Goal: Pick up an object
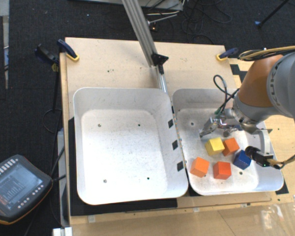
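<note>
Several small blocks lie in the right bin (196, 104): a yellow block (216, 146), an orange block (231, 146) beside it, a blue block (242, 160), a red block (222, 170) and another orange block (200, 166) near the front. My gripper (212, 128) hangs low over the bin, just behind and slightly left of the yellow block. Its fingers (206, 131) are spread apart with nothing between them. The grey arm with its orange band (258, 80) reaches in from the right.
The left bin (88, 102) sits beside the right one on the wooden bench (113, 63). A slanted metal pole (140, 26) rises behind the bins. Clamps (69, 50) grip the bench's back corners. A teach pendant (14, 186) lies at the lower left.
</note>
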Available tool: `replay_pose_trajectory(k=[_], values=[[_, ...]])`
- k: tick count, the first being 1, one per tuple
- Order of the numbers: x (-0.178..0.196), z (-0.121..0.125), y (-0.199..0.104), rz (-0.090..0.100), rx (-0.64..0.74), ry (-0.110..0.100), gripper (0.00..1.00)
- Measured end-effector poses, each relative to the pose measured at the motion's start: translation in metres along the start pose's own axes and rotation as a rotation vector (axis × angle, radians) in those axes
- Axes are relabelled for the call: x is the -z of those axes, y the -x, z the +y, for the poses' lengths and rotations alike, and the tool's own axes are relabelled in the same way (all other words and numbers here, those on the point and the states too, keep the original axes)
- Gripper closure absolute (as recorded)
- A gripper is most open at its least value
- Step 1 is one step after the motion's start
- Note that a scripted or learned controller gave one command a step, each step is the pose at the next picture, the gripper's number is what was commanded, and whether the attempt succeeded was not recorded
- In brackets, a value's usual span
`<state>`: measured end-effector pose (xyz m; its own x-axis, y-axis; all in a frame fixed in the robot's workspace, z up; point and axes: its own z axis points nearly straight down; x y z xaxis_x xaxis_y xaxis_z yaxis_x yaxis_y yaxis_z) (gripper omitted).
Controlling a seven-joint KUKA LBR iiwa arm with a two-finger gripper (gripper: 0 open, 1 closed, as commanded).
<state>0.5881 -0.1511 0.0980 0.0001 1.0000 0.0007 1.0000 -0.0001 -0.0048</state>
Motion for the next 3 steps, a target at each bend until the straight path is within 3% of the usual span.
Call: replay_pose_trajectory(k=[1, 3], values=[[0.014, 0.002, 0.001, -0.001, -0.001, 0.007, 1.0], [0.115, 0.012, -0.007, -0.002, 0.004, 0.011, 1.0]])
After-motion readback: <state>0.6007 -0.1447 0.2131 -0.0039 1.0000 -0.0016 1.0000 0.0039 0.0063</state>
